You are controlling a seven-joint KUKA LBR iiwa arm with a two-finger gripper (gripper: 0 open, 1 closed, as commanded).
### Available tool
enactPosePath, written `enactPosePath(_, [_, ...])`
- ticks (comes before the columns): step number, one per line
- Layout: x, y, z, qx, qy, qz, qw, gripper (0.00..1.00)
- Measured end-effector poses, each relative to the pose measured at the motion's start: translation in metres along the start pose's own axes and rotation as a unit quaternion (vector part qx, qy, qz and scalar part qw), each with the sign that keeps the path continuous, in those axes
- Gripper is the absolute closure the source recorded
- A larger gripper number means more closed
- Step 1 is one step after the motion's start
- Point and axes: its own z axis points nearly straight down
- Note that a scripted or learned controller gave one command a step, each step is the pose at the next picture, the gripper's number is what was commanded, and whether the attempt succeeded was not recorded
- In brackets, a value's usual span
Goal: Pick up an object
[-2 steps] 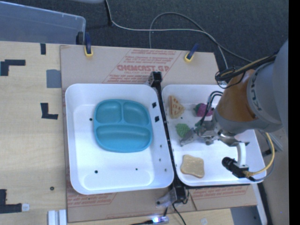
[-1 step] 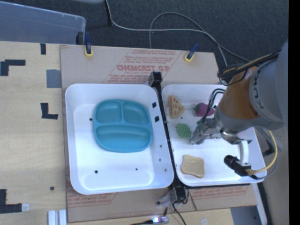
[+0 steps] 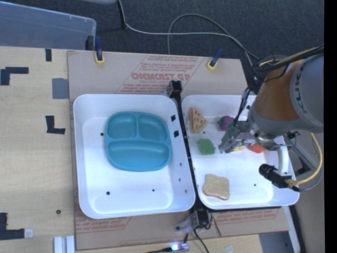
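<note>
Even, diffuse light from overhead fills the scene, bright enough that the two white bins (image 3: 131, 204) read almost flat, their inner walls close to washed out with only faint grey shading at the rims. Shadows are soft and short: a dim one lies under the arm (image 3: 287, 101) on the right bin's floor, and the blue plate (image 3: 138, 141) casts barely any. A mild sheen runs along the clear plastic sheet (image 3: 47, 22) at the upper left. The picture is low in resolution and slightly soft throughout, with small items in the right bin smeared at their edges. The dark floor at the top is grainy.
</note>
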Motion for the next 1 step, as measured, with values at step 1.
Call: enactPosePath(1, [-0.0094, 0.0011, -0.0579, 0.000, -0.001, 0.001, 1.0000, 1.00])
